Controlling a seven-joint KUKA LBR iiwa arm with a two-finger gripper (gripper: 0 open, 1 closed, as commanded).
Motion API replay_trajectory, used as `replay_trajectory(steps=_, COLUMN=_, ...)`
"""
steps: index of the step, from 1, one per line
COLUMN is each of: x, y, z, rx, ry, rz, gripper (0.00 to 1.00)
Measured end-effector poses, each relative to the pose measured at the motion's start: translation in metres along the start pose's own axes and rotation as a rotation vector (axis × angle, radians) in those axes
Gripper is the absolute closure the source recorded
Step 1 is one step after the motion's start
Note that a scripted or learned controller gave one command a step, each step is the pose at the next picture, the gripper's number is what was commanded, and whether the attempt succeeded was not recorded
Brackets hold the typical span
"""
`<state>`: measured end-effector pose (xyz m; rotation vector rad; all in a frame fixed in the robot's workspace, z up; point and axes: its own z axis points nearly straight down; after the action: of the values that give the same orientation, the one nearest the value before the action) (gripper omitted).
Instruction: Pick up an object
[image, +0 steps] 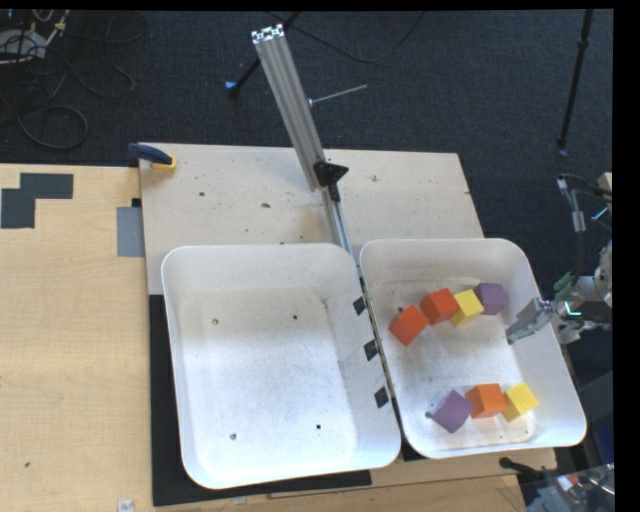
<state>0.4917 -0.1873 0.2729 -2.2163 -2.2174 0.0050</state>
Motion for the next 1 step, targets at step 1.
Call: replay_trajectory(steps=1, x=-0.0006, y=0.0005, z=-0.0017, rx=-0.004, ry=-0.001, rz=0.002, gripper=0.0)
